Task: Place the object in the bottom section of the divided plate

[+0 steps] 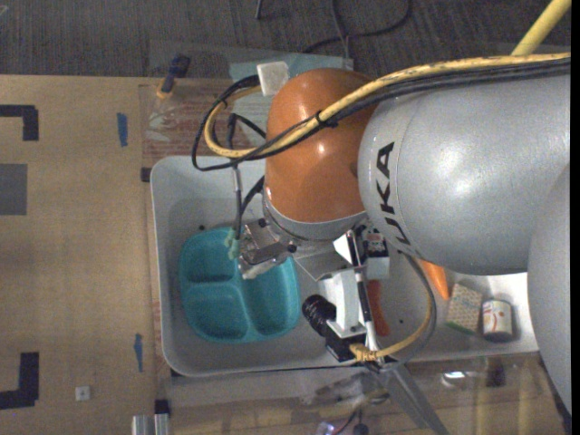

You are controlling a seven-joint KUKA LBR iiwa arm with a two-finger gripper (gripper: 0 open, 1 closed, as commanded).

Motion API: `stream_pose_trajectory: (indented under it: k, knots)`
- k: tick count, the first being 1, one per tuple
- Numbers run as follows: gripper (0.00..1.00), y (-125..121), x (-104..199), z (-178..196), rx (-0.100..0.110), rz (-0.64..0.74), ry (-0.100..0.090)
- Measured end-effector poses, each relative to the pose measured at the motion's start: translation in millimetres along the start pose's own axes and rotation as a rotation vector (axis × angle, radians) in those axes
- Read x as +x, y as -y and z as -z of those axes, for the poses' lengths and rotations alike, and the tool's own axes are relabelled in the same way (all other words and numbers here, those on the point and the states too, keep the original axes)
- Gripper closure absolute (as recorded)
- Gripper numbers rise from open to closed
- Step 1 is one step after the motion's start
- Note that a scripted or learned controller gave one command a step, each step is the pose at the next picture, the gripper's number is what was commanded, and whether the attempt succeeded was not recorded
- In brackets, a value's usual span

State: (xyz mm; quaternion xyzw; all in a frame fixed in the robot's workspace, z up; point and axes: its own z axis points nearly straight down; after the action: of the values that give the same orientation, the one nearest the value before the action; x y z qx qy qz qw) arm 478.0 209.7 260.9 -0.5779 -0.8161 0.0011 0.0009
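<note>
- The arm (453,179), grey with an orange band, is seen nearest the camera; it is reached in from the right and bent down over the left bin, so much of what lies under it is hidden
- The left bin (172,198) is set on the bench (72,243), and the teal divided plate (208,297) is laid flat on its floor, presumably so that its sections can be reached from above
- The gripper (258,254) is held low over the plate's upper right edge, a position judged to suit a drop into the plate; whether it is clenched or released cannot be told
- A small pale green bit (234,241) is seen just at the gripper's left edge, above the plate rim; it may be the object, but that cannot be confirmed, nor whether it is gripped
- Further right, in the second bin (512,286), an orange item (437,279), a small box (463,308) and a little can (496,319) are left lying, well apart from the gripper
</note>
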Motion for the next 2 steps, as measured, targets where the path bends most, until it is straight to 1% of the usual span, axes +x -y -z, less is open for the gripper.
stream_pose_trajectory:
  k: [1,2]
  knots:
    - [1.0,-8.1,8.3,-151.2,0.0,-0.282,-0.004]
    - [1.0,-79.0,-55.2,-163.5,-0.018,-0.615,-0.02]
